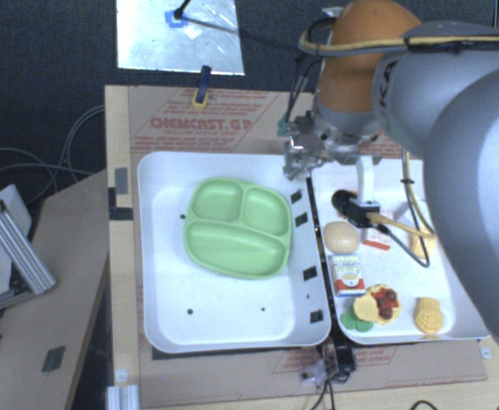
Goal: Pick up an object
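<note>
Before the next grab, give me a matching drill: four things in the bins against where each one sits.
Things:
1. green plate
2. egg
3. packet
4. yellow biscuit

Places:
A. near right corner of the right bin
B. middle of the left bin
C. right bin, by the divider, just behind the packet
D. right bin, just in front of the egg

Pairs: 1-B, 2-C, 3-D, 4-A

I note plate [237,227] in left bin [160,314]. Right of plate, in right bin [399,270]: egg [341,236]; packet [347,273], food pile [372,305] further forward; cracker [429,314] farthest right.
</note>
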Robot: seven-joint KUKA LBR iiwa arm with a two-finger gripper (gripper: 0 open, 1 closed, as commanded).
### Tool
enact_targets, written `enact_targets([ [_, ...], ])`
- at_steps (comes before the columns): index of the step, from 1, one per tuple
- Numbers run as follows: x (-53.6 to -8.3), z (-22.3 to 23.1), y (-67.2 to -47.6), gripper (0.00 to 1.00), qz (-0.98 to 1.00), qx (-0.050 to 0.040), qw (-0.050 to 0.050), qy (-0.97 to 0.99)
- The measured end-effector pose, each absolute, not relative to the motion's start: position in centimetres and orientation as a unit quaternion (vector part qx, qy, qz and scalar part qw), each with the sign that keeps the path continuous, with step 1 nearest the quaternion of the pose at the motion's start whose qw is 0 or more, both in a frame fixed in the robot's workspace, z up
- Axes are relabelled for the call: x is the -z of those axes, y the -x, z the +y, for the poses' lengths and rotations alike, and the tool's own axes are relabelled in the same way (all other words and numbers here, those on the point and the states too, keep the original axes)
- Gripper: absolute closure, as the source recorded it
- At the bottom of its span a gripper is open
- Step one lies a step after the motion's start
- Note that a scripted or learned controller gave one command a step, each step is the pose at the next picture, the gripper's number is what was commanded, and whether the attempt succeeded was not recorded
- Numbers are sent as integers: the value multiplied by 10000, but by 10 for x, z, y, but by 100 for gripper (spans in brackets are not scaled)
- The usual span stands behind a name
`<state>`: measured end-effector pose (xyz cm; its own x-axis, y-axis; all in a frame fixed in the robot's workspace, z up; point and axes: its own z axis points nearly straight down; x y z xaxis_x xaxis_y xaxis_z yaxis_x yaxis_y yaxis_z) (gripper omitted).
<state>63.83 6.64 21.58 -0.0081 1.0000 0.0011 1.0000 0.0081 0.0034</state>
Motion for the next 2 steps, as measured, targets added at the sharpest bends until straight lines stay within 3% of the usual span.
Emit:
enact_targets([
  [2, -235, 65, -636, 100, 7092, -18, 11, -7050],
])
